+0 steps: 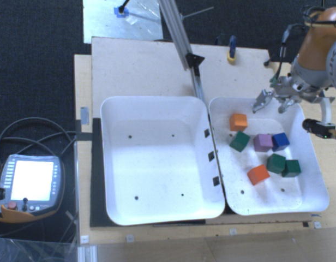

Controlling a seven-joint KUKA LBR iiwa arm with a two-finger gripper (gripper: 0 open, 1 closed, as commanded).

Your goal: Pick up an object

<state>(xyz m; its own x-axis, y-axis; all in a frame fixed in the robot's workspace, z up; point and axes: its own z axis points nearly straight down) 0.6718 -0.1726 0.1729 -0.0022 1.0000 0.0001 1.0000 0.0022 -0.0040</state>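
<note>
My gripper (273,103) hangs over the far edge of the right bin (315,198), its two fingers spread open with nothing between them. Below it in that bin lie several blocks. An orange block (238,121) sits nearest, just left and in front of the fingers. A dark green block (240,141), a purple block (262,142) and a blue block (280,141) form a row in the middle. Two more green blocks (276,163) (291,168) and a second orange block (258,174) lie closer to the front.
The left bin (111,201) stands beside the right one, sharing a middle rim. A slanted metal pole (176,29) crosses the bench behind the bins. A teach pendant (29,185) rests off the bench at the left.
</note>
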